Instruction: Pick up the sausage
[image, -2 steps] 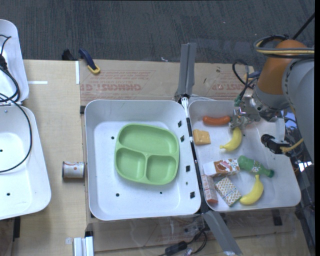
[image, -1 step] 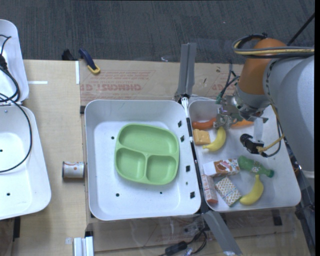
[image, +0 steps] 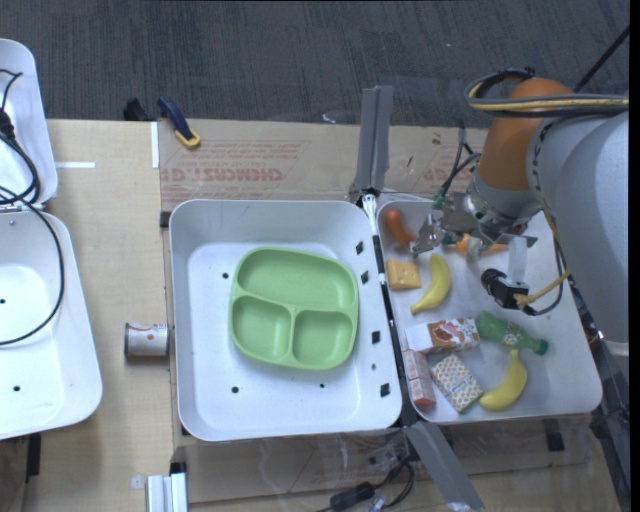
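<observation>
Sausage lies in the right bin, at its far left corner, close to the wall that divides the two bins. It is an orange-red piece, turned a little on a slant, and just below it sits a small yellow cheese block. The pincer hangs low over the same corner, just beside the sausage on its right side, and nothing is seen between its fingers. How wide it stands I cannot tell, because the metal parts are small and mixed with the wrist and cables.

I judge that the step in hand is the approach: the arm is over the correct corner, but the grasp is not yet made. The next move calls for a small shift toward the dividing wall, so that the fingers come on both sides of the sausage, and then a descent and a closing. The space is narrow here. The bin wall is on one side, and a banana and the cheese block are near on the other, so a finger could land on the rim or push a neighbour instead.

The left bin holds a green divided plate, well apart from this work.
</observation>
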